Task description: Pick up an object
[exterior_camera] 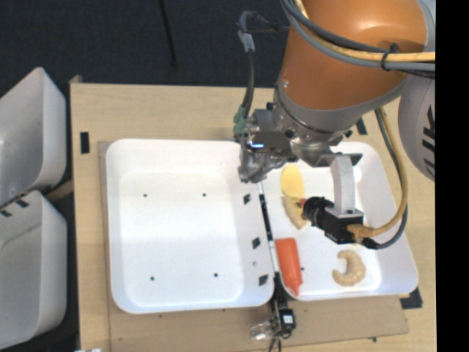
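- The big grey arm with its orange band (344,42) reaches in from the right and hangs over the bins' shared wall.
- The left shallow white plastic bin (176,218) and the right shallow white plastic bin (388,262) sit side by side; every candidate lies in the right one.
- The dark metal gripper (254,166) sits low at the divider. Spread or pressed together? Cannot tell.
- Stubby orange-red cylinder (288,262), against the right bin's left wall: likely light, stiff and smooth, so pinch across its middle.
- Pale yellow rounded piece (292,182), just beside the gripper: probably light, possibly slippery.
- Small tan crescent (350,268): awkward curve, best taken at its thick middle.
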`<state>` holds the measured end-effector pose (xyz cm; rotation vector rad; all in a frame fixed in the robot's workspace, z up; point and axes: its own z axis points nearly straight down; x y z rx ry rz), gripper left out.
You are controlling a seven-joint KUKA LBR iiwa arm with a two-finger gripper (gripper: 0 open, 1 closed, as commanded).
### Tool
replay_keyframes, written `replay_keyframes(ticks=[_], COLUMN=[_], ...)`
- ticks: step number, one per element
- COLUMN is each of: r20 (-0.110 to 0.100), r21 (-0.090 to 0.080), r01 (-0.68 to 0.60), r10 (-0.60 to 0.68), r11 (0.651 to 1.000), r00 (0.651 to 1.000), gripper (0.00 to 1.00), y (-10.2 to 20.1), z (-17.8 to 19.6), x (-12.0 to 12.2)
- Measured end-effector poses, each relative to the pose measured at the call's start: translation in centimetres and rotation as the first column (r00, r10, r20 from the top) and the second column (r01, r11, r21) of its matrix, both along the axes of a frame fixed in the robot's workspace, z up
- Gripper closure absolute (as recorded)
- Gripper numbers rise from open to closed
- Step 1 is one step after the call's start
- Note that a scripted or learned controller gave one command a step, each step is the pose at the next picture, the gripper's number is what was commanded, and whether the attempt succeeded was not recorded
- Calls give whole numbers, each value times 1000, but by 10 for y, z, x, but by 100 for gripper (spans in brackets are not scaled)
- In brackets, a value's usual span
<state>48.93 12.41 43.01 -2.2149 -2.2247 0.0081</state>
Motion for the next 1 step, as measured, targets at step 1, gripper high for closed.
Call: replay_keyframes(ticks=[1], r20=[6], r21=[1], r01=[0], r10=[0], r11=[1000], r00=[1000], gripper=[0], y=[-1], z=[4], x=[1])
